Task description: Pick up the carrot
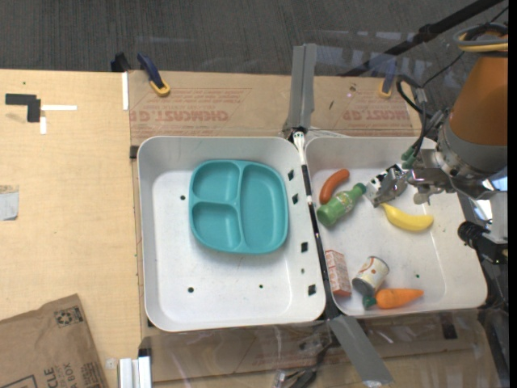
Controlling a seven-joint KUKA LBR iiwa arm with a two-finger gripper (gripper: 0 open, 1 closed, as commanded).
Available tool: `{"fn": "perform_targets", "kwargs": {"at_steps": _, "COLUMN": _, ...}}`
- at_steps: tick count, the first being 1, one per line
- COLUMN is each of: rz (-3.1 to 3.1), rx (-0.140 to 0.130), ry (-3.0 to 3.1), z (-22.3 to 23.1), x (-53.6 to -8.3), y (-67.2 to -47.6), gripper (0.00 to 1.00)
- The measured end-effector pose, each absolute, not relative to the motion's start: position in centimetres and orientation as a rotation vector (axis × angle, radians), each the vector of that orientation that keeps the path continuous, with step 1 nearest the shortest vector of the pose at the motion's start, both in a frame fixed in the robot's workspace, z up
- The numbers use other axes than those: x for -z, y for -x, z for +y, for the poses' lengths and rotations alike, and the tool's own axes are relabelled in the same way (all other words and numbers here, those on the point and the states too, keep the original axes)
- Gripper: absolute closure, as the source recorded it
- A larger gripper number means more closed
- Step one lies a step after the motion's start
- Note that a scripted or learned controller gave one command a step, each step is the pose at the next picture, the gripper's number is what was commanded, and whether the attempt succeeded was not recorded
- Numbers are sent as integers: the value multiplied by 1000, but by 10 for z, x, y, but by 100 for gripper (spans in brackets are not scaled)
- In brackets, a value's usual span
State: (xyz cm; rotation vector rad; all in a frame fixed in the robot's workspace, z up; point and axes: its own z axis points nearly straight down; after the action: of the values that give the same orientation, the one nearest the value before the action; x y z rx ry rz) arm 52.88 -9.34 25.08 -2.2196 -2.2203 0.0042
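Note:
The carrot [397, 297] is orange with a green stub at its left end. It lies flat near the front edge of the right bin [456, 277]. My gripper [390, 187] hangs over the back half of that bin, well behind the carrot and just above the banana [408, 218]. Nothing shows in its grasp. The grey arm with its orange band [483, 95] comes in from the right.
A small can [371, 274] sits right behind the carrot, with a red and white box [336, 272] to its left. A green bottle [340, 204] and a red sausage-shaped piece [334, 184] lie at the back left. The left bin [161, 241] holds a teal divided plate [239, 206].

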Motion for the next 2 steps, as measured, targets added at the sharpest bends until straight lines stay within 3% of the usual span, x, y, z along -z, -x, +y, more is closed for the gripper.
{"fn": "perform_targets", "kwargs": {"at_steps": 1, "rz": -2469, "rx": -2, "ry": 1940, "z": -134, "x": -226, "y": -478, "gripper": 0}}
{"fn": "perform_targets", "kwargs": {"at_steps": 2, "rz": -2732, "rx": 0, "ry": 1549, "z": -105, "x": -91, "y": -486, "gripper": 0}}
